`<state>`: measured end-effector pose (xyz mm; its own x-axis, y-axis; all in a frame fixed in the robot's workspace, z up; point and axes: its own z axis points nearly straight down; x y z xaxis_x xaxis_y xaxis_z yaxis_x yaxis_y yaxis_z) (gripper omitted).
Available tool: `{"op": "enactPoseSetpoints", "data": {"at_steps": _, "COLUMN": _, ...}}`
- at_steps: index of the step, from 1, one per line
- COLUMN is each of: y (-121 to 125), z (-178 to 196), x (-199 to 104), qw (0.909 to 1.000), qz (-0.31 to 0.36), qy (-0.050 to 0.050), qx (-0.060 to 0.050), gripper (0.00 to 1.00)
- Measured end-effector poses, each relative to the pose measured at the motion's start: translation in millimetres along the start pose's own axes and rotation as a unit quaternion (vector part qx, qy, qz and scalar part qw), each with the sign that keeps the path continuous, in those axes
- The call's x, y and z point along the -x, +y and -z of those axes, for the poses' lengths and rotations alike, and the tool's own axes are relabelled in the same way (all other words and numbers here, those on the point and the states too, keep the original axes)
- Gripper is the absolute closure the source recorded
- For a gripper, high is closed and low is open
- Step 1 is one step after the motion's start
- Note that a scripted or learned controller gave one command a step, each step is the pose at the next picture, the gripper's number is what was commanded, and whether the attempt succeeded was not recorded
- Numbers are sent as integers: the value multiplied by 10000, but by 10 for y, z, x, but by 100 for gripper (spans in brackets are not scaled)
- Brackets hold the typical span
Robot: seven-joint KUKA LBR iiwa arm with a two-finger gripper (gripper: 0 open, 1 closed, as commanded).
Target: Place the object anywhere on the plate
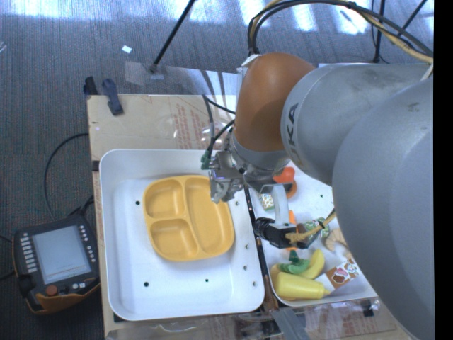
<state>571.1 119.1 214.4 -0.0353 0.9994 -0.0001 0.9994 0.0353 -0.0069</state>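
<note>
While the hand (225,184) hangs over the near rim of the yellow plate (187,218), lower it straight down and release only once it is low over a compartment, so nothing bounces out. Whether the hand is wide, narrow or holding anything cannot be told; its tip is blurred against the plate. No object is seen between its tips. The plate lies directly below and to the left of the hand, in the left bin (120,190). Loose items, among them a banana (311,264) and a yellow bottle (301,286), lie in the right bin (354,289), to the hand's right and nearer the camera
</note>
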Motion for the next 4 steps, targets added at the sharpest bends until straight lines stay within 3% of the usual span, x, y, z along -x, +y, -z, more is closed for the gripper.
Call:
{"op": "enactPoseSetpoints", "data": {"at_steps": 1, "y": -293, "z": 74, "x": -564, "qw": 9995, "qz": 309, "qy": 1, "qx": 3, "gripper": 100}}
{"op": "enactPoseSetpoints", "data": {"at_steps": 2, "y": -293, "z": 70, "x": -561, "qw": 9995, "qz": 312, "qy": -7, "qx": 1, "gripper": 0}}
{"op": "enactPoseSetpoints", "data": {"at_steps": 3, "y": -294, "z": 861, "x": -804, "qw": 9795, "qz": 2012, "qy": -9, "qx": 35, "gripper": 0}}
{"op": "enactPoseSetpoints", "data": {"at_steps": 4, "y": -736, "z": 545, "x": -475, "qw": 8965, "qz": 4431, "qy": -11, "qx": 5, "gripper": 0}}
